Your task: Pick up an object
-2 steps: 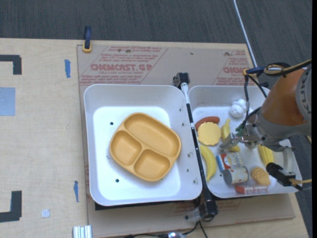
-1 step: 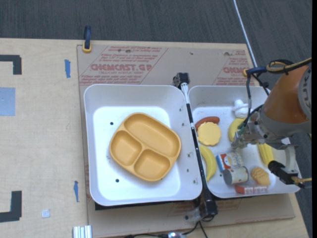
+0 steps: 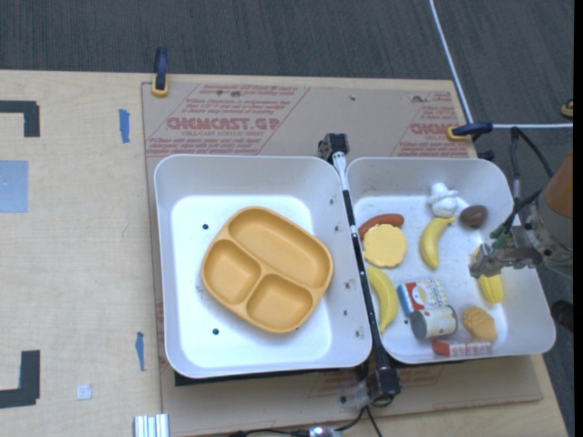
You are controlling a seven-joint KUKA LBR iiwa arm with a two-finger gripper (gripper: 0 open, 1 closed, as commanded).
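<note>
pincer (image 3: 487, 267) is seen low over the right edge of the right bin (image 3: 533, 340), just above a small yellow piece (image 3: 491, 288). whether its fingers are apart or together cannot be told; nothing is seen held between them. contact with the yellow piece cannot be judged.

right bin is crowded: small banana (image 3: 435, 240) left of the pincer, brown nut-like piece (image 3: 473, 216) and white piece (image 3: 443, 201) near the far wall, round yellow disc (image 3: 384, 246) with red sausage (image 3: 380, 222) behind it, larger banana (image 3: 383, 297) along the divider, can (image 3: 431, 320), golden lump (image 3: 479, 322). little open floor is left.

left bin (image 3: 178, 271) is taken up by an orange divided plate (image 3: 266, 269), with white margin all round. table (image 3: 68, 262) at left is bare wood.
</note>
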